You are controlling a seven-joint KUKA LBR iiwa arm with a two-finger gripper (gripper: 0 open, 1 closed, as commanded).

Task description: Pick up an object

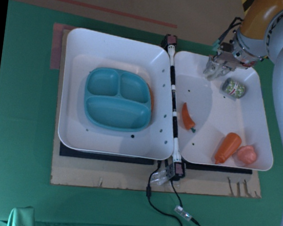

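My hand (pixel 214 71): over the far edge of the right bin (pixel 264 126), fingers pointing down, nothing between them; how far apart they stand I cannot tell.

Right bin contents: small green-and-white object (pixel 234 88), just right of my hand; small orange carrot-like piece (pixel 188 116) near the divider; larger orange piece (pixel 228 147) toward the near side; pink piece (pixel 246 155) just beside it.

Left bin (pixel 82 50): teal divided plate (pixel 117 99).

Worktop (pixel 21 120): green cover.
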